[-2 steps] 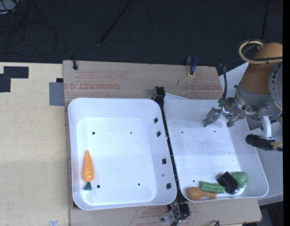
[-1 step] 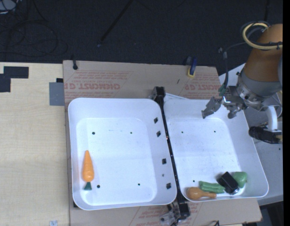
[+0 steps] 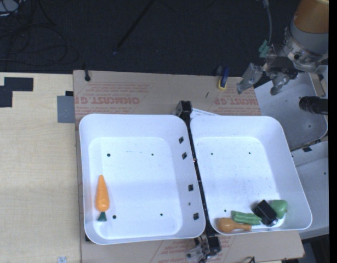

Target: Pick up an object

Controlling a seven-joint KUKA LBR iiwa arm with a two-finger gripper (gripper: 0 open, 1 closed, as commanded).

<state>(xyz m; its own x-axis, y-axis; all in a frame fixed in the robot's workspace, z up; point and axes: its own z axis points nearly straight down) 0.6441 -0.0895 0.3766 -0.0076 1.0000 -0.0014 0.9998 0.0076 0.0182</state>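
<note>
Where the left bin (image 3: 132, 126) meets its near-left corner, an orange toy carrot (image 3: 102, 194) lies alone, green tip toward the rim. Across the divider, the right bin (image 3: 239, 126) keeps a small cluster along its near edge: an orange pear-shaped piece (image 3: 232, 225), a green pod (image 3: 246, 217), a black block (image 3: 264, 211), a green lump (image 3: 279, 206). High at right, beyond the bins, the hand (image 3: 263, 83) hangs with fingers spread, gripping nothing.

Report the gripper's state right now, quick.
Gripper: open, holding nothing, raised beyond the right bin's far corner.
</note>
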